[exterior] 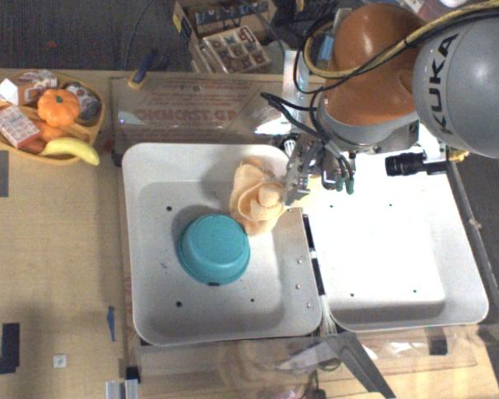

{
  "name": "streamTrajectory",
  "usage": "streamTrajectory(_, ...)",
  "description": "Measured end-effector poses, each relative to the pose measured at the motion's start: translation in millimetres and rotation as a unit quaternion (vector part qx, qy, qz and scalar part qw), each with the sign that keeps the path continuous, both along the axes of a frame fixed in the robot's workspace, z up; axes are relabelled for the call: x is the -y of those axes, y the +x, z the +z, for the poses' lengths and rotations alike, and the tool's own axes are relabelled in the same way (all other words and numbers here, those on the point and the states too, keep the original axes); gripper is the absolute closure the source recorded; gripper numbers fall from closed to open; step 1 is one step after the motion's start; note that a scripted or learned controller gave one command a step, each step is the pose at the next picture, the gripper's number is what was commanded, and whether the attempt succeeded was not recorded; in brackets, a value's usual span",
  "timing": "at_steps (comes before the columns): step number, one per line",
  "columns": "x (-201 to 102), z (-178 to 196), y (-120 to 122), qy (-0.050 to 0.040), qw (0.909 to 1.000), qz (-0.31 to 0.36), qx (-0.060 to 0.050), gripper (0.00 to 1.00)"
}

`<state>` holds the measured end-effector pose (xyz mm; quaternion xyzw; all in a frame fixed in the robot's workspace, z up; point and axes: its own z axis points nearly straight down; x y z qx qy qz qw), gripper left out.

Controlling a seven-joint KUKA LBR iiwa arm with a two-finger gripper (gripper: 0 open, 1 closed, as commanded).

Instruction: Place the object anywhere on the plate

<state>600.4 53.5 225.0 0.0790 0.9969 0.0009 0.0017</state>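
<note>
The bench (41,248) is a light wooden surface, and behind it the floor is dark, with some boxes and cables lying there. On the bench I see two shallow white bins side by side. In the left bin (150,173), a teal plate (214,248) lies upside down near the middle, a little toward the front edge. The object, a pale beige crumpled thing (254,196) that looks like cloth or a soft shell shape, sits near the back right corner of this bin, just beside the plate but apart from it. The right bin (399,256) lies next to it. My arm (466,73) comes in from the right, and the gripper (298,181) is low over the right edge of the left bin, touching or almost touching the beige thing. I cannot tell its state. At the back left corner of the bench stands a small basket (0,127) with a banana (70,149), an orange pumpkin (58,108) and some small packets.
</note>
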Motion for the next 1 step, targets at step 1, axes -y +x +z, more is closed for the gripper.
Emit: streamTrajectory(1,-59.7,6.4,-6.3,0.0002,0.9969,0.079,0.002,1.0)
